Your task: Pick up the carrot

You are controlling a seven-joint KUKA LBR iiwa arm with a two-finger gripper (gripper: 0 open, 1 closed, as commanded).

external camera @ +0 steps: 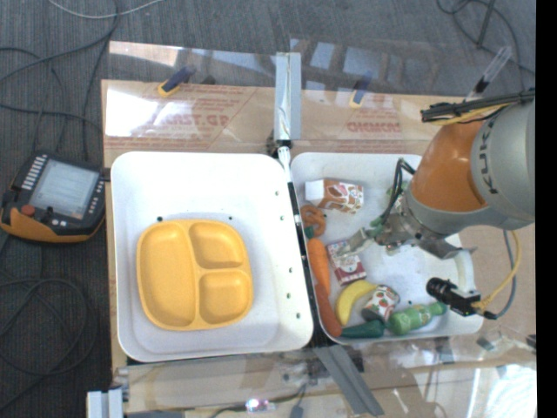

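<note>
Robotics lab, test cell. Two white bins (200, 168) on a taped cardboard-covered bench (218, 116); grey carpet floor with loose cables (78, 3) running far left. Orange teach pendant (54, 197) lying on the floor at left. Industrial arm (474, 177) over the right bin of toy food.

Two white bins side by side: left bin (122, 320), right bin (383, 160). One yellow divided plate (195, 273) in the left. In the right: one carrot (319, 275), one banana (352, 300), two green vegetables (414, 318) and three small printed packets (345, 196).
</note>
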